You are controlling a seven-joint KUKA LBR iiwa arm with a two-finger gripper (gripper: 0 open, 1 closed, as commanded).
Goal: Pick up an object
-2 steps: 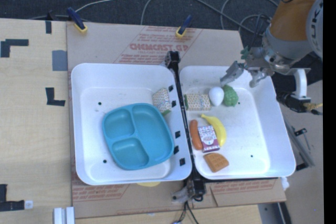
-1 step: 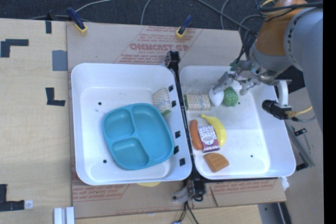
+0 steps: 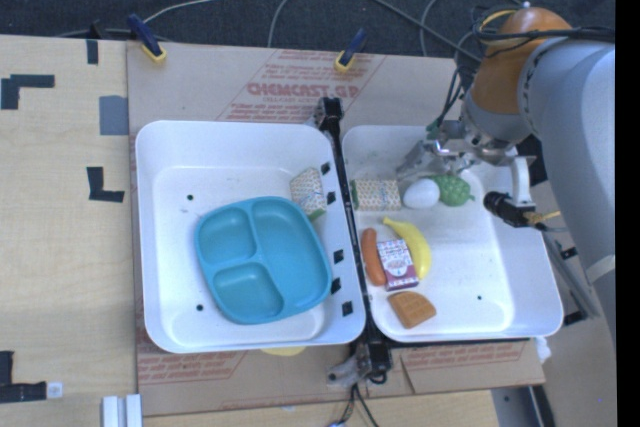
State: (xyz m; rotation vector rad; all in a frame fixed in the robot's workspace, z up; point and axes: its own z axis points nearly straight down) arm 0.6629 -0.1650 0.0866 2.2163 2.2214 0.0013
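My gripper (image 3: 428,161) hangs low over the back of the right bin (image 3: 520,310), reaching in from the right under the grey arm with its orange band (image 3: 515,55). Just below it lie a white egg (image 3: 421,193) and a green bumpy item (image 3: 456,189), side by side. Whether it touches either one is unclear. A patterned little box (image 3: 376,194) lies to the left of the egg. Nearer the front are a banana (image 3: 414,242), an orange carrot-like stick (image 3: 371,255), a small red and white carton (image 3: 397,263) and a brown wedge (image 3: 411,308).
The left bin (image 3: 160,215) holds a blue divided plate (image 3: 262,258) and a small patterned cup (image 3: 309,189) against the dividing wall. Black clips (image 3: 330,113) join the bins at the middle. Cables run across the dark floor behind the bench.
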